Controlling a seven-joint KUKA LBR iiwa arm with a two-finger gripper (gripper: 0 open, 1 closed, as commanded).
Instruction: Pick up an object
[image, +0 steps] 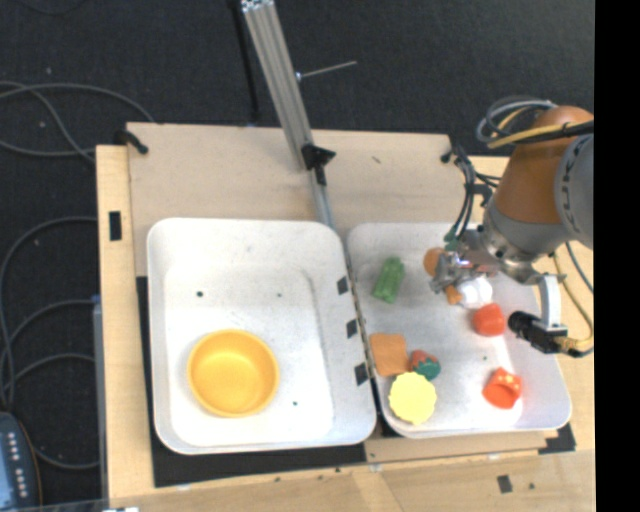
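Note:
My gripper (455, 277) hangs low over the upper right part of the right bin (450, 425). An orange and white object (472, 293) lies right at its tip, and a small orange piece (432, 261) shows just to its left. Whether the object sits between the fingers is not visible. Further in the same bin lie a green object (388, 279), a red-orange block (489, 320), a red object (502, 388), a tan square (389, 353), a yellow disc (412, 398) and a small red and green piece (424, 364).
The left bin (200, 260) holds a yellow bowl (233, 373) at its lower left. A slanted metal pole (285, 90) rises from between the bins at the back. A black cable connector (535, 331) hangs off the arm at the right.

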